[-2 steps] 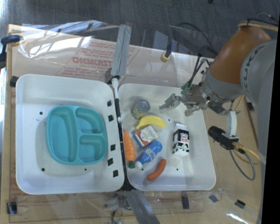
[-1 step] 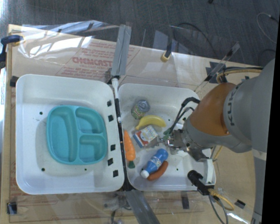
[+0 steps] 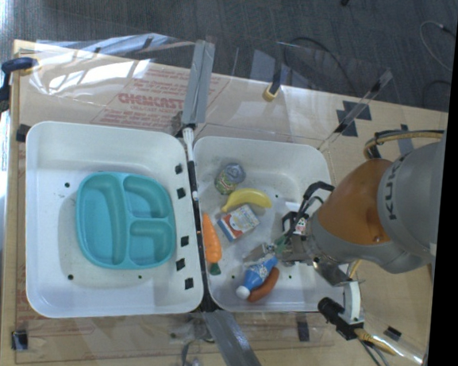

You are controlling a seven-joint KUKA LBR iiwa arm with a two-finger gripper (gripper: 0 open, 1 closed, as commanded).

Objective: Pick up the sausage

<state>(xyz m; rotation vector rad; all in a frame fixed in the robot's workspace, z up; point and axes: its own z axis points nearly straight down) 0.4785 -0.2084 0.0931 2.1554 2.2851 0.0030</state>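
The sausage (image 3: 265, 286) is a short reddish-brown piece lying near the front wall of the right bin (image 3: 319, 158). A blue and white bottle (image 3: 256, 273) rests against its left side and partly covers it. My gripper (image 3: 281, 248) hangs low in the right bin, just above and to the right of the bottle and sausage, with the grey and orange arm behind it on the right. Nothing shows as held by it.
In the right bin also lie an orange carrot (image 3: 212, 239) along the left wall, a small red and white carton (image 3: 239, 221), a banana (image 3: 247, 198) and a tin can (image 3: 230, 177). The left bin (image 3: 37, 281) holds a teal divided tray (image 3: 126, 220).
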